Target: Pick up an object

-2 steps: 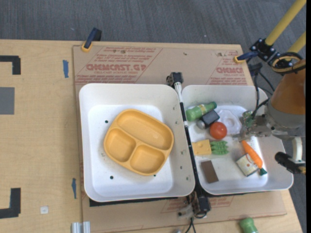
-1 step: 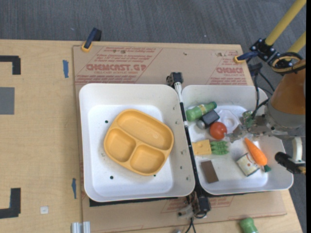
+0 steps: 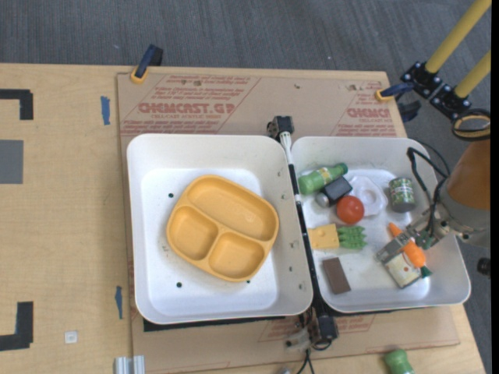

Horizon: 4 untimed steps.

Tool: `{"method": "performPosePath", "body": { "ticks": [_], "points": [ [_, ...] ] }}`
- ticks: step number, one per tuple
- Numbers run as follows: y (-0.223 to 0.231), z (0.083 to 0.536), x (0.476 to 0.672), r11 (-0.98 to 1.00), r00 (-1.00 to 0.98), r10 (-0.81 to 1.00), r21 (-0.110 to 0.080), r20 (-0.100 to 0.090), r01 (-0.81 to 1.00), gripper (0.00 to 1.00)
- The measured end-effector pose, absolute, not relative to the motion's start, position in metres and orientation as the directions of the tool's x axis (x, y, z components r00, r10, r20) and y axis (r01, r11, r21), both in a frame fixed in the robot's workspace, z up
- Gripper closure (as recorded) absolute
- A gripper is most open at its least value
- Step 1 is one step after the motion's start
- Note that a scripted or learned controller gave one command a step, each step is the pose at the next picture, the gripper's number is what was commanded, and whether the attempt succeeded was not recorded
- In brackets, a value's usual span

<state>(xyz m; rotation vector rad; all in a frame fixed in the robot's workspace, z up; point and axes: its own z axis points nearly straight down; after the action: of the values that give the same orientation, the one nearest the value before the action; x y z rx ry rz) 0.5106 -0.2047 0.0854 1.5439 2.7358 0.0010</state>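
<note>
The right bin [image 3: 456, 287] holds several small items: a green bottle [image 3: 320, 178], a black block [image 3: 337, 189], a red ball [image 3: 351, 209], a grey can [image 3: 402, 194], a yellow wedge [image 3: 323, 238] beside a green piece [image 3: 352, 238], a brown block [image 3: 336, 275], an orange carrot-like piece [image 3: 419, 254] and a beige box [image 3: 404, 272]. My gripper [image 3: 409, 244] is low in the bin's right part, right over the orange piece and the beige box. The arm's orange band [image 3: 474, 179] rises above it at the right edge.
The left bin [image 3: 148, 170] carries a yellow three-section plate [image 3: 222, 228]. A clear round lid [image 3: 371, 197] lies by the red ball. A green item [image 3: 398, 360] lies on the bench below the right bin. Clamps [image 3: 146, 61] hold the cardboard sheet's far corners.
</note>
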Motion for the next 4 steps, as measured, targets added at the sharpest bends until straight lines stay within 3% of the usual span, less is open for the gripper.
{"method": "performPosePath", "body": {
  "ticks": [1, 2, 3, 4],
  "points": [
    [-0.204, 0.096, 0.512, 0.516, -0.516, 0.857, 0.004, -0.003, 0.857, 1.00],
    [-0.137, 0.086, 0.506, 0.051, -0.051, 0.999, 0.001, -0.001, 0.999, 1.00],
    [-0.091, 0.185, 0.504, 0.298, -0.298, 0.955, 0.003, -0.002, 0.955, 1.00],
    [-0.105, 0.099, 0.482, 0.432, -0.432, 0.902, 0.001, -0.001, 0.902, 1.00]
  ]
}}
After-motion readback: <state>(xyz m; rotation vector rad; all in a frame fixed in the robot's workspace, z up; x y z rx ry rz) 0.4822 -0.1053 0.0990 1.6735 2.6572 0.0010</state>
